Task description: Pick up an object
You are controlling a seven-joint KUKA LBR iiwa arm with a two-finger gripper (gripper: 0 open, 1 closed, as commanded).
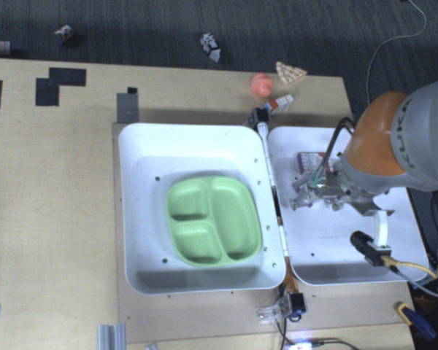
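Inside the right bin (401, 228), beside the small packet (309, 160), I cannot tell my jaws' state; they risk grabbing nothing.

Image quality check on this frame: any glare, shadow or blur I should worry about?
Camera view: light is even; the white bins run bright, nearly washed out on the right floor, and the green tray reads cleanly. A soft shadow lies along the left bin's near wall. The whole frame is a bit soft; the gripper and small items by it are too blurred to make out.
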